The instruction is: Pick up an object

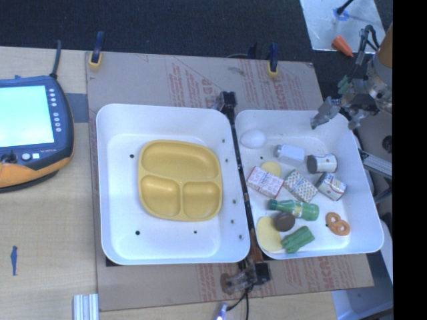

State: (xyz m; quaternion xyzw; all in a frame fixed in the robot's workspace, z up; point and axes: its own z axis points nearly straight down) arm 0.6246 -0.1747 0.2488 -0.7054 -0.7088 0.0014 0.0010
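Tool (331, 114): upper right of the frame, above the back right corner of the right bin (363, 179); nothing is seen in it, and its state cannot be told from this view.

Right bin, contents: white egg-shaped piece (253, 138) at its upper left; white bottle (289, 153) lying beside a small white cup with a dark end (321, 163); patterned packet (265, 181) and a second patterned box (300, 187) in the middle; small carton (331, 187) to their right; green bottle (294, 209) lying flat below; brown round piece (284, 222) touching a yellow disc (267, 234); green pickle-like piece (297, 239) at the front; pretzel (337, 225) at the lower right.

Left bin (113, 179): yellow divided plate (180, 179), centred.

Worktop (40, 232): handheld screen unit (30, 129) at the left edge of the frame.
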